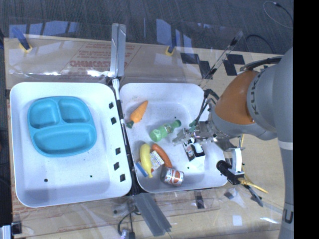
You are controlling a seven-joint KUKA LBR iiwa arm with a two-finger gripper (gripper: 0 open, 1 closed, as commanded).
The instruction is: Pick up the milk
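Observation:
A small black-and-white carton, which I take for the milk, lies in the right part of the right bin. My gripper hangs low over that bin, just above the carton and touching or nearly touching its top. The grey arm with its orange band reaches in from the right and hides the wrist. The gripper's metal parts blur into the carton, so the grip cannot be made out.
The right bin also holds a carrot, a green bottle, a banana, a sausage and a can. A blue divided tray lies in the left bin.

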